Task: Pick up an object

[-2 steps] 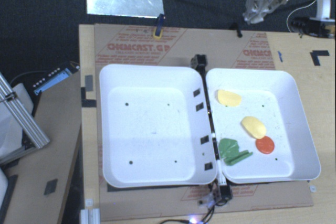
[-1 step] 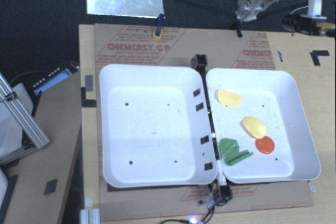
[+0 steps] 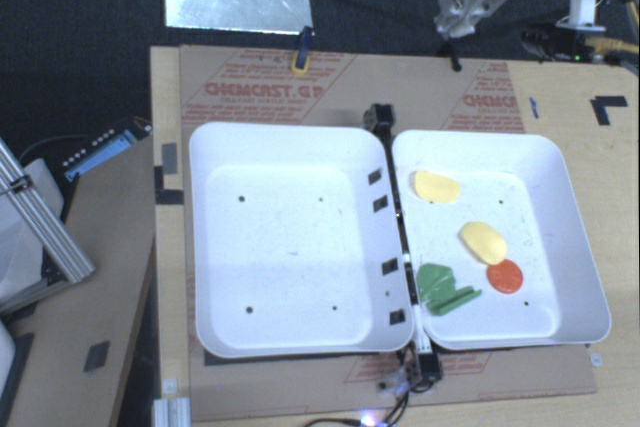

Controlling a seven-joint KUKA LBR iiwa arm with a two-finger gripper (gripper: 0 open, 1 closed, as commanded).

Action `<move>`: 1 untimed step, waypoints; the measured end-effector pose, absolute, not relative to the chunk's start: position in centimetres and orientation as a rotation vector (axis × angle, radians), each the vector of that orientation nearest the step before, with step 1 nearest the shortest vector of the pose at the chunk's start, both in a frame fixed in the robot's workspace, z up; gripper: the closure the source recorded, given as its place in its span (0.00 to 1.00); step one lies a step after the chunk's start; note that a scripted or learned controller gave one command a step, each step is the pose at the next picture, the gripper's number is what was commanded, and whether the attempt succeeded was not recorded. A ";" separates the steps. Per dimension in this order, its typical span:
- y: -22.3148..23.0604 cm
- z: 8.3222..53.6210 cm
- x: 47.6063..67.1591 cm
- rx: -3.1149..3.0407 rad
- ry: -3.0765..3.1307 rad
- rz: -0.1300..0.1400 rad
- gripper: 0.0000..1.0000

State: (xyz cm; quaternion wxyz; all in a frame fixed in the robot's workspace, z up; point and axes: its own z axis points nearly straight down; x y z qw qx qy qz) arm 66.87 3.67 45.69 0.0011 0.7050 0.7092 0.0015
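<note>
1. The pincer [image 3: 458, 15] hangs high above the far edge of the counter [image 3: 260, 85], beyond both bins; whether its grip is open or closed cannot be told, and nothing shows in it.
2. Nearer the camera than the pincer lies the right shallow white plastic bin [image 3: 560, 245], holding all the objects.
3. Closest to the pincer is a pale yellow flat oval piece [image 3: 437, 187], at the bin's far left.
4. Further toward the camera sits a yellow lemon-shaped object [image 3: 482, 241], touching a small red-orange round disc [image 3: 505, 276].
5. A green leafy plastic piece [image 3: 441, 288] lies left of the disc, by the bins' divide.
6. The left shallow white bin [image 3: 290, 240] sits well left of the pincer.
</note>
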 end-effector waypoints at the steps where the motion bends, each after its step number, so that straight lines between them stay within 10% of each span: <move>1: 5.5 45.4 66.9 2.214 2.227 0.003 1.00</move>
